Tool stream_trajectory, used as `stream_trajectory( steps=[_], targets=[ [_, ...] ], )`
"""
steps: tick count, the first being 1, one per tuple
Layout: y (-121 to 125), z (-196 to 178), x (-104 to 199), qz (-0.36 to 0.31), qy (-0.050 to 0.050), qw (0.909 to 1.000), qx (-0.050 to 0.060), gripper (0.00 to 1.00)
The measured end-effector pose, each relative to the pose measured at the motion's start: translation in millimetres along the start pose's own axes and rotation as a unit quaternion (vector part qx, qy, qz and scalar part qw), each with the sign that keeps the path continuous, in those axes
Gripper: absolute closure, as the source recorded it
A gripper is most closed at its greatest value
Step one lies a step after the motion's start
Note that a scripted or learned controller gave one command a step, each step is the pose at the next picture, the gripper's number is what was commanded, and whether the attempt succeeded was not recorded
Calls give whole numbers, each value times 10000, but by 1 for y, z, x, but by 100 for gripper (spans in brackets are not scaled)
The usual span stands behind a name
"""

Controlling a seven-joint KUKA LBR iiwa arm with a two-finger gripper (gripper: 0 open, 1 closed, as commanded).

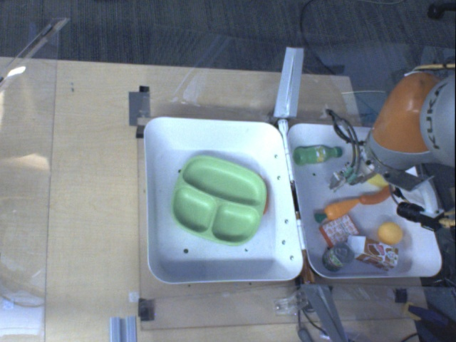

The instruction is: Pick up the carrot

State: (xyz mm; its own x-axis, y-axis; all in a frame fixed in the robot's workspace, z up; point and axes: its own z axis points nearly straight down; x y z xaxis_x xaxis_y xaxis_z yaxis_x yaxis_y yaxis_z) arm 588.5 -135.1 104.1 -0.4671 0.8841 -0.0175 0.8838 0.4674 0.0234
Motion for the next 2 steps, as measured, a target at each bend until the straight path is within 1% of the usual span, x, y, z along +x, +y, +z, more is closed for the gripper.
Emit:
stream_trajectory(
  steps=[1,2],
  targets=[
    [75,16,-5,-406,74,9991,116,100],
    [76,14,2,-421,179,9988,165,0]
  ],
)
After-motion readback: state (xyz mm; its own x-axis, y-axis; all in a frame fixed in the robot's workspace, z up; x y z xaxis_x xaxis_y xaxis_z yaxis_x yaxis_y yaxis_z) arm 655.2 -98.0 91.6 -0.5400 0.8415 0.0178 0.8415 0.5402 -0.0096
